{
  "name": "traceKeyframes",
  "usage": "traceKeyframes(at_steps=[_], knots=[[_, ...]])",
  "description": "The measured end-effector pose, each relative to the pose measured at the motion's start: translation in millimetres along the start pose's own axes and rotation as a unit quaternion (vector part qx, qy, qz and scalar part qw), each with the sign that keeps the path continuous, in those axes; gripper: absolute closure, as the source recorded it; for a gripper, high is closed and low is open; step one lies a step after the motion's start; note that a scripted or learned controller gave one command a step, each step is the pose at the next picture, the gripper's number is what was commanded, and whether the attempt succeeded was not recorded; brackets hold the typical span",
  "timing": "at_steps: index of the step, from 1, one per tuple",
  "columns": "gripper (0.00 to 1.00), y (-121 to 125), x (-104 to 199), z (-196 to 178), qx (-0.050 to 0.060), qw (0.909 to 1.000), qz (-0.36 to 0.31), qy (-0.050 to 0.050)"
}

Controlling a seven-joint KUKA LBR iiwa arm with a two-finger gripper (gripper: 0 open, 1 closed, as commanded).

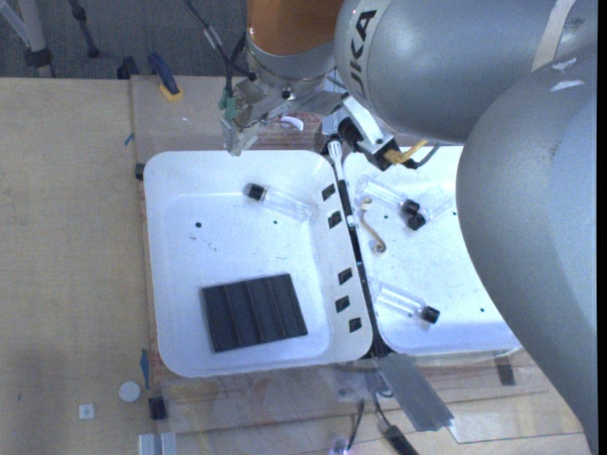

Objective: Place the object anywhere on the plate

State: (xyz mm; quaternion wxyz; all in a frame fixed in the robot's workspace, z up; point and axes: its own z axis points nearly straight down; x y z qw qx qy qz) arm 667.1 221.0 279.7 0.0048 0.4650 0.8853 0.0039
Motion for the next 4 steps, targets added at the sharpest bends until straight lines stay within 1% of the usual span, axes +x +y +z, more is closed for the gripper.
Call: traceKeyframes(at_steps=[1, 2, 3, 4], knots=[[1.00, -5, -5, 60, 0.007, 0.9969, 0.079, 0.003], [1.00, -9, -10, 68, 0.006, 0.9999, -0.009, 0.003], [1.00, -4, -4, 41, 0.002, 0.9884, -0.152, 0.002], [1.00, -6, 4, 13, 0.002, 0.9843, -0.176, 0.002]])
